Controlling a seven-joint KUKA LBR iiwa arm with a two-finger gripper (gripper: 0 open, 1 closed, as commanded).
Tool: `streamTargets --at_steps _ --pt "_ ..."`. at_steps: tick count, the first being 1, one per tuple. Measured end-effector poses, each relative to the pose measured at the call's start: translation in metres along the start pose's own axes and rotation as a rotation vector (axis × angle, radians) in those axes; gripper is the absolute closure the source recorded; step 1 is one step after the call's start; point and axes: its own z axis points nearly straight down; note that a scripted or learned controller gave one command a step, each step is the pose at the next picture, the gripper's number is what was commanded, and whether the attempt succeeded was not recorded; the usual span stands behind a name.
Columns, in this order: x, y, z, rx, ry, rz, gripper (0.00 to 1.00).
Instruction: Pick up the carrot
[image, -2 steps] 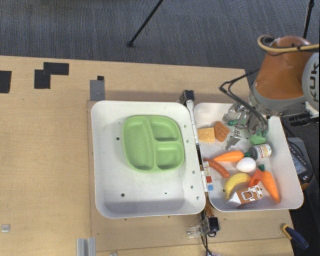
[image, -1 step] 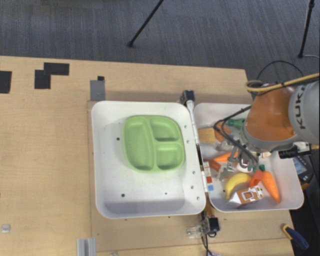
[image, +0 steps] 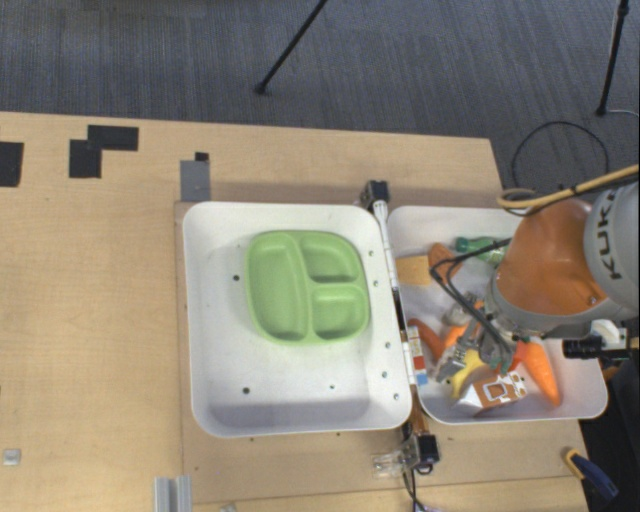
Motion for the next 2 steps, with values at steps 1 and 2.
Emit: streamTargets --at_steps 1,2 --pt "-0.052 0.050 -0.095 0.000 0.014 -0.421 0.00" --pt "-0.051 0.019 -0.016 0.002 0.006 -0.487 0.00"
